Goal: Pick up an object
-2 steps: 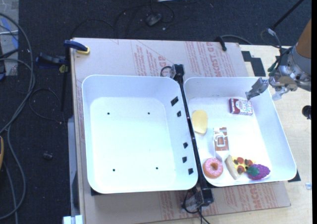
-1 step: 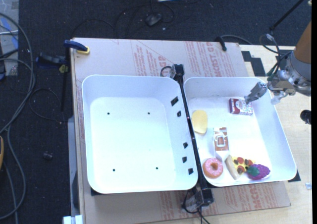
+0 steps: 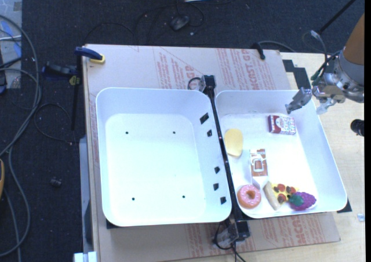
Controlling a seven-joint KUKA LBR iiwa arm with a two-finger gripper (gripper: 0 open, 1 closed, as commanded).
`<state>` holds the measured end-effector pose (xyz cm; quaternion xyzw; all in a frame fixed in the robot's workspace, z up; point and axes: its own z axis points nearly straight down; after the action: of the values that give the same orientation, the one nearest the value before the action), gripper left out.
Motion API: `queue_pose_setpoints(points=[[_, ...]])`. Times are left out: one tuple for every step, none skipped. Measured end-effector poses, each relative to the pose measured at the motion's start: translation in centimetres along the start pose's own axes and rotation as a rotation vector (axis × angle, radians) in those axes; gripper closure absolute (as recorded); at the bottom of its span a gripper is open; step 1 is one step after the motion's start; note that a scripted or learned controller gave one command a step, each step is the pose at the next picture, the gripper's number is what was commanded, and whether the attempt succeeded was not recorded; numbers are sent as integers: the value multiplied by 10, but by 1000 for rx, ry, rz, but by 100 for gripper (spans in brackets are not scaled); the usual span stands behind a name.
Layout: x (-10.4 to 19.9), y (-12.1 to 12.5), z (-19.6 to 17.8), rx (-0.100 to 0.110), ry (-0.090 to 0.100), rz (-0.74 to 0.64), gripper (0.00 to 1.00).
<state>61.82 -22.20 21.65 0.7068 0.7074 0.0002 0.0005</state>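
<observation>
- Two shallow white bins sit side by side on my bench, and I use the black divider (image 3: pixel 217 145) between them as my landmark.
- One left bin (image 3: pixel 104 139) lies on the far side of the divider from the arm; I count four small dark dots on its floor.
- One right bin (image 3: pixel 327 156) lies on the arm's side of the divider, and I count six objects in it.
- One pale yellow round piece (image 3: pixel 233 142) lies just beside the divider, about halfway along it.
- One red and white carton (image 3: pixel 282 124) lies well away from the divider, toward the bin's far wall and nearest the gripper.
- One second small carton (image 3: pixel 259 163), white with a reddish print, lies near the middle of the bin, a little farther from the divider than the yellow piece.
- One pink frosted doughnut (image 3: pixel 250 196) lies close to the divider at the near end of the bin.
- One pizza slice (image 3: pixel 277 192) lies just beside the doughnut, on the side away from the divider.
- One purple bunch of grapes (image 3: pixel 302 200) is beside the slice, farther still from the divider, near the bin's near wall.
- One gripper (image 3: pixel 301 101) hangs over the far right part of the right bin, well apart from the divider, above and beside the red and white carton.
- I cannot tell whether its fingers are open or closed; I see nothing between them.
</observation>
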Motion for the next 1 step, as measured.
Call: queue_pose_setpoints(points=[[0,-12,11,2,0,1,0]])
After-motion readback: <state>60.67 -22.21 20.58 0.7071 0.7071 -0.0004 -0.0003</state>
